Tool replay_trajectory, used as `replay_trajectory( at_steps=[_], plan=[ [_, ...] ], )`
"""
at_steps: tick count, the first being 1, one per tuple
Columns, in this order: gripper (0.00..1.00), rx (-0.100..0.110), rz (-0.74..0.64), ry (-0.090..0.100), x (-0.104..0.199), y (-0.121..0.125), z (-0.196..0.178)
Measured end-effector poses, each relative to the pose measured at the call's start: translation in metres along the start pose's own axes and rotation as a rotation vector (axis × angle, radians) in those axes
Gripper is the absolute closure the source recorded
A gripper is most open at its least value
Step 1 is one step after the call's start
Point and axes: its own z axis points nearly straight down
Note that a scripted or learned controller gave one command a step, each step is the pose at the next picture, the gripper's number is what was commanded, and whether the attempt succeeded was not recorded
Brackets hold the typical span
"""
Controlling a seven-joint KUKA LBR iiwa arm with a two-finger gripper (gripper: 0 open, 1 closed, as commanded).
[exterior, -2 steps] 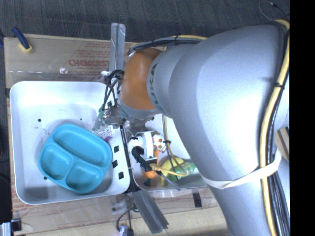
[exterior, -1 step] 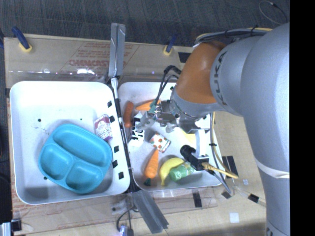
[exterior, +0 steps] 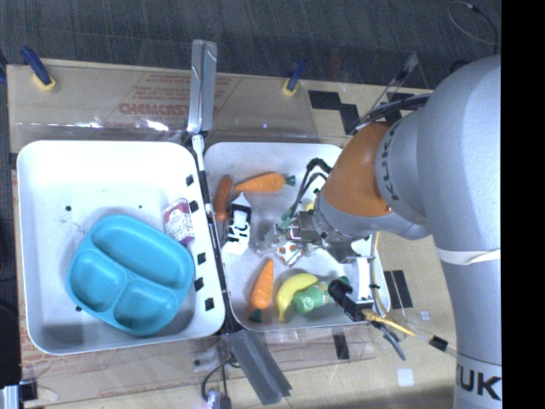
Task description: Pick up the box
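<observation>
The box (exterior: pixel 238 227), white with black print, lies in the right bin (exterior: pixel 255 149), close to that bin's left wall and a little above the middle of the frame. A dull orange carrot (exterior: pixel 223 196) stands just above it along the same wall, and a brighter carrot (exterior: pixel 261 182) with a green end lies across the top of the bin. Below the box, a third carrot (exterior: pixel 262 284) points toward the lower edge, with a banana (exterior: pixel 294 290) and a green thing (exterior: pixel 313 300) beside it.

The arm (exterior: pixel 375 186) reaches in from the right, and its jaws hang over the middle of the right bin, just right of the box, among small pale and reddish bits. Whether the jaws are wide or narrow cannot be told, and the box is not between them.

In the left bin (exterior: pixel 51 169) lie a blue divided plate (exterior: pixel 128 271) and a small maroon and white packet (exterior: pixel 179 220) by the right wall. Both bins sit on the brown table (exterior: pixel 85 92).
</observation>
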Motion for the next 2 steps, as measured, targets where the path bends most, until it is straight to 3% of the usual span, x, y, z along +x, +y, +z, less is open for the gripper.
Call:
replay_trajectory(
  at_steps=[1, 2],
  plan=[
    [0.00, -0.008, 0.297, -0.009, 0.0406, 0.0321, -0.0028],
    [0.00, -0.007, 0.297, -0.009, 0.0407, 0.0321, -0.0027]
  ],
)
